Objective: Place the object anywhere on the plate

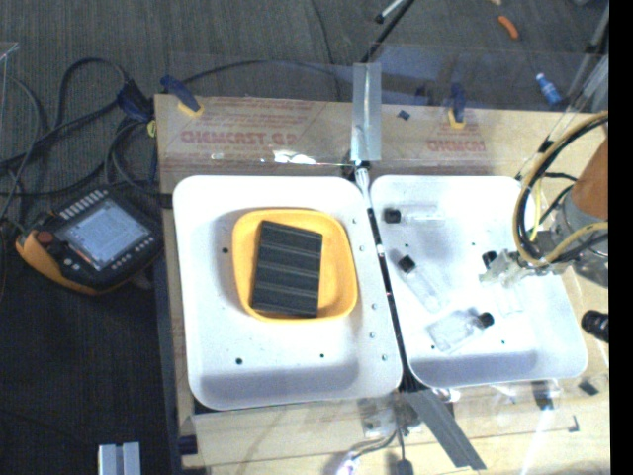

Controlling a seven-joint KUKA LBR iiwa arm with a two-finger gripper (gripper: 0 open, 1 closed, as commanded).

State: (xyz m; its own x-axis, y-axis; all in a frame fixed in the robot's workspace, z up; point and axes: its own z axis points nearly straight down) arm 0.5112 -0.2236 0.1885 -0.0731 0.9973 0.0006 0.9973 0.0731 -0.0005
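Yellow plate [341, 287] sits in the left bin [208, 364], roughly centred. A dark ribbed rectangular block [288, 267] lies flat on the plate, long axis running near-to-far with a slight tilt, its far end toward the top of the plate. It looks fully inside the plate rim, yellow showing on every side, so by the look of it the placing is already done or nearly so.

The arm comes in at the right edge of the right bin [475, 359], cables looping around it. The gripper [502, 267] sits low over the right side of that bin, pale and partly lost against the white floor. Whether it is wide or narrow I cannot tell; nothing dark is visible in it.

Key relation: the block lies well to the left of the gripper, across the divider between the two bins, at about the same near-far depth. Any move toward it is a straight leftward traverse, and a grasp would want to close across the block's short side.

Right bin clutter: a few small clear vials with black caps, one near the far left corner [393, 216], one mid-left [406, 262], one lying nearer [465, 327]. A teach pendant [94, 240] rests on the floor left of the bench.
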